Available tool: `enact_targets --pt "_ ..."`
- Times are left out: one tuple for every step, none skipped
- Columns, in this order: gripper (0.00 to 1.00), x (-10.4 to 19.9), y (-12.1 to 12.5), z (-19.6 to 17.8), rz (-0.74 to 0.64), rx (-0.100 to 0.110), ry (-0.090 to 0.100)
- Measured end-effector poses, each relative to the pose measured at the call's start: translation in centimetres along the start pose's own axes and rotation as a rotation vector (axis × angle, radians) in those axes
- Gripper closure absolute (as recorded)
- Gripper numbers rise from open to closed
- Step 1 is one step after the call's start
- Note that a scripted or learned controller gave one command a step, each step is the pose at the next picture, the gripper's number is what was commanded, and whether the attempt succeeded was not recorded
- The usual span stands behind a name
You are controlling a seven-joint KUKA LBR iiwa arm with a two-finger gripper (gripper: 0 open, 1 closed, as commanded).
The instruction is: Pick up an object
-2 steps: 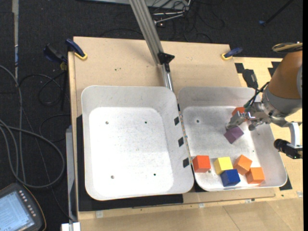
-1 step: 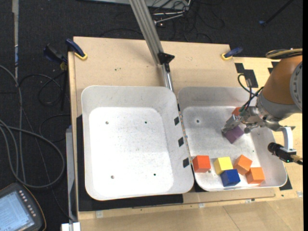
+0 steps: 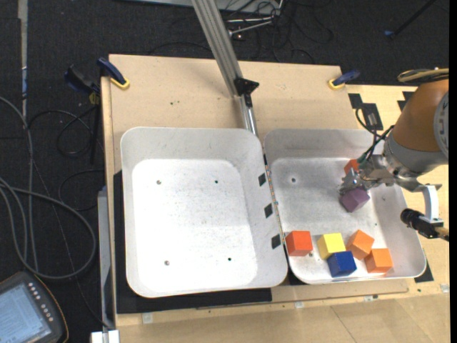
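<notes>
Gripper working at the purple block in the right bin.

Purple block (image 3: pixel 354 200) is sitting in the upper right part of the right bin (image 3: pixel 314 148), w/ the gripper (image 3: pixel 355 184) touching its top edge; an orange bit (image 3: pixel 350 166) is peeking out just behind. Can't tell if the jaws are open, closed or gripping: the wrist is hiding them. Block is lying tilted, looking roughly cube-like, so no clear long axis; one corner is pointing down-left. Judging the grasp is in hand: best to be squaring fingers to two flat faces, not corners, before lifting. Other blocks (orange cube (image 3: pixel 299 242), yellow cube (image 3: pixel 330 244), blue cube (image 3: pixel 342 263)) are sitting well apart along the near wall.
</notes>
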State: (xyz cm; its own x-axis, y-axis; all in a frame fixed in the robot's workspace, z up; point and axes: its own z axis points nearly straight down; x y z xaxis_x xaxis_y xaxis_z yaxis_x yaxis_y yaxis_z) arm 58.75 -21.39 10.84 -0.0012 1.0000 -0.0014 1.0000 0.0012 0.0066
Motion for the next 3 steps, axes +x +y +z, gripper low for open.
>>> enact_targets --pt "1.00 0.9 0.2 -5.8 -0.002 0.000 -0.001" --pt "1.00 1.9 0.5 -11.5 -0.004 -0.001 -0.001" --pt "1.00 2.1 0.8 -15.7 -0.003 0.002 -0.001"
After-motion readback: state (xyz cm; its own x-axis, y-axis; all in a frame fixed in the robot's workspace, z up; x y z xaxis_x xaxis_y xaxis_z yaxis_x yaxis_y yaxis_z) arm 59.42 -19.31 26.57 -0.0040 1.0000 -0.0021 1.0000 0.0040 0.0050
